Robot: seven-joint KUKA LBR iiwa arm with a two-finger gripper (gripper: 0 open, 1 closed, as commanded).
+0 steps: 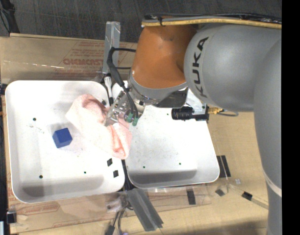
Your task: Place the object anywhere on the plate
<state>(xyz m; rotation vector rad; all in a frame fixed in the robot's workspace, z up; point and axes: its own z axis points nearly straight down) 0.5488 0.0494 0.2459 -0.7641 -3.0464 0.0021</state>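
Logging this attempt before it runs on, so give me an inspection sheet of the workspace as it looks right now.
Surface: two white bins, left bin and right bin, on a cardboard-covered bench.
Job's things: blue block in the left bin; no plate seen.
Clutter: pink and white cloth draped over the shared bin edges.
Grippers: gripper over the cloth's upper right part.
Cables: black cables beside the wrist.
Surroundings: dark floor behind the bench.

A bulky grey arm (238, 67) is seen, lettered "KUKA" in black. An orange band (160, 53) is fitted above the wrist, and black cables (113, 65) are routed alongside.
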